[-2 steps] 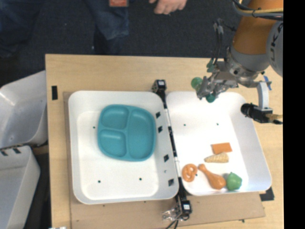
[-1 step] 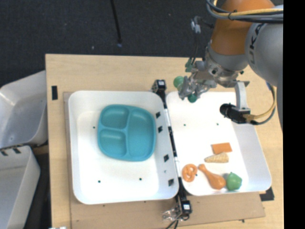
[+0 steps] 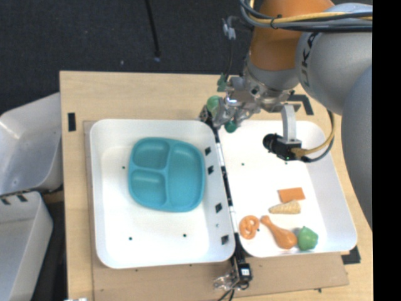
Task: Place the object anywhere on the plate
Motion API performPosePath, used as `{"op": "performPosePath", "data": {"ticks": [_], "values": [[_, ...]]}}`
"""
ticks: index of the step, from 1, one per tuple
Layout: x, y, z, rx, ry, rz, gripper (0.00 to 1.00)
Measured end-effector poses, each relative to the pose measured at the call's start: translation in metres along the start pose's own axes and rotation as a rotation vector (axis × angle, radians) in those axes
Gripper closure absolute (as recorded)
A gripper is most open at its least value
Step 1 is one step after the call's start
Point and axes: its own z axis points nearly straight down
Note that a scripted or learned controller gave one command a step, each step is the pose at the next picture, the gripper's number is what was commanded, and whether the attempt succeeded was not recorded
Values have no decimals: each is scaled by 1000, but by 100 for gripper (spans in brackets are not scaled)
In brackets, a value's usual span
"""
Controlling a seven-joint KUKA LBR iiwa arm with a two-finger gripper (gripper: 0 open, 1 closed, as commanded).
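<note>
Teal plate (image 3: pixel 167 174) sits roughly centred in the left bin (image 3: pixel 103 243), three compartments, nothing on it. Flat and open from above, so a drop anywhere on it should count.

Bin divider (image 3: pixel 220 187) runs between the two bins with black clips along it; that's the only ridge between the pick side and the plate, so a carried item needs to clear it.

Gripper (image 3: pixel 227 115) hangs over the back-left corner of the right bin (image 3: pixel 338 187), just beside the divider. Something green shows at its tips, could be pads or an item. Can't tell if the claw is apart or clamped, so not calling it a hold.

Candidate objects lie well apart from the gripper, clustered at the front of the right bin: orange pretzel (image 3: pixel 249 226), drumstick (image 3: pixel 279 232), green pepper (image 3: pixel 306 238), corn cob (image 3: pixel 285 208), orange wedge (image 3: pixel 291 194). They're touching or nearly so, and that could make a clean single pick awkward.

Black cable clip (image 3: pixel 277 145) dangles above the bin's middle.
</note>
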Motion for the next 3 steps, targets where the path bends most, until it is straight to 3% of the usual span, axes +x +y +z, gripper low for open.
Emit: {"op": "performPosePath", "data": {"ticks": [2,3], "values": [[104,21,25,0,-1,0,100],[102,20,24,0,0,3,0]]}}
